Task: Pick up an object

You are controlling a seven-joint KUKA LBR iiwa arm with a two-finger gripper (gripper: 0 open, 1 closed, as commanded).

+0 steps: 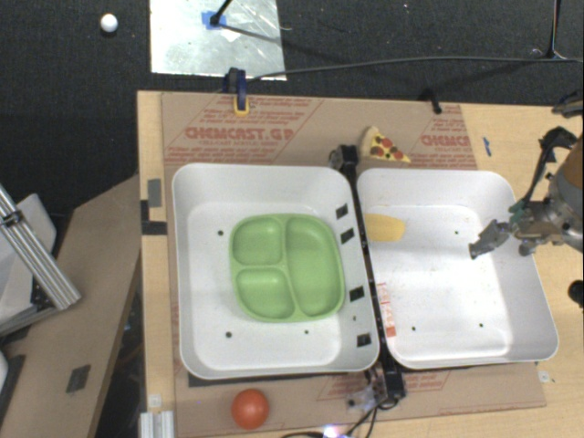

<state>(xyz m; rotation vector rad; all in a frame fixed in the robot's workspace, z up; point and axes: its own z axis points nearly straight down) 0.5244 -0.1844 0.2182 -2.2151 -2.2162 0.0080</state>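
A pale yellow block (pixel 384 228) lies in the right bin (pixel 456 336), close to its left wall. My gripper (pixel 505 244) hovers over the right bin's right side, well to the right of the block. Its fingers (pixel 484 241) are spread open and hold nothing. A green divided plate (pixel 286 266) sits in the middle of the left bin (pixel 205 245).
A toy pizza slice (pixel 385 146) rests on the cardboard just behind the bins. An orange-red ball (pixel 249 408) lies on the board in front of the left bin. A blue clamp (pixel 237 88) grips the board's far edge. Black clips line the divide between the bins.
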